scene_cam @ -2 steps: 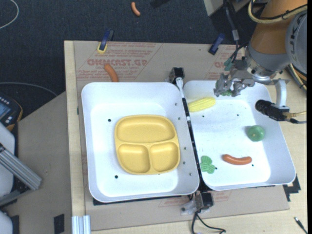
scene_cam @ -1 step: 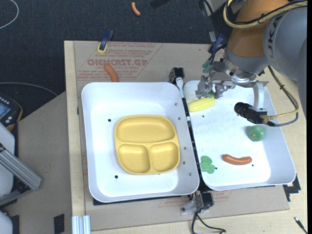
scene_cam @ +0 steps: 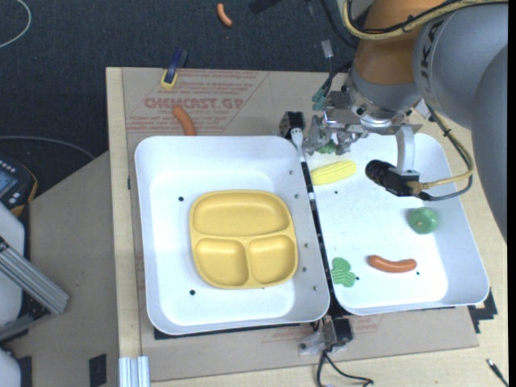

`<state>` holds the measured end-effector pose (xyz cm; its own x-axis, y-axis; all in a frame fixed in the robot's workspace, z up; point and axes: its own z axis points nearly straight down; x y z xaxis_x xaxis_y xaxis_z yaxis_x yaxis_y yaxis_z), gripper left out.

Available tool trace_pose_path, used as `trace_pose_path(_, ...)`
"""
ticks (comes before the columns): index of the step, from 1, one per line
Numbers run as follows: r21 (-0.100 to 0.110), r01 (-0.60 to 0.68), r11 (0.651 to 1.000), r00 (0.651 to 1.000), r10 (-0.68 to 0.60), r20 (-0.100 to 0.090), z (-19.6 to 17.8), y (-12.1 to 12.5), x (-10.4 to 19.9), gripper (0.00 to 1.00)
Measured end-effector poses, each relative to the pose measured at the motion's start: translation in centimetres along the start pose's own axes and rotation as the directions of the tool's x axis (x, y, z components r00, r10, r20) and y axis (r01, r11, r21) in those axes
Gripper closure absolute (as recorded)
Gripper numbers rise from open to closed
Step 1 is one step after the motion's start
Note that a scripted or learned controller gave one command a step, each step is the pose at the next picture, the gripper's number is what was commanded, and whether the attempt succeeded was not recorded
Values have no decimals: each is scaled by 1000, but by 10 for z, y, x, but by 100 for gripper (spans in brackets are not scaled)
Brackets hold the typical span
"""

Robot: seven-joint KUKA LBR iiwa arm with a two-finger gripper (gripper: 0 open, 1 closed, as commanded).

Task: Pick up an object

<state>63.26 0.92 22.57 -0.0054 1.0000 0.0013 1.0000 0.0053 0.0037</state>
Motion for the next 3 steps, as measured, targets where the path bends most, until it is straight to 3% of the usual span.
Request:
trace_pose_path(1, 7, -6, 1000, 1000, 6, 1, -3, -19, -9, 100)
trace_pose_path(3, 8, -4, 1000, 1000, 4, 1, 11, -12, 1, 100)
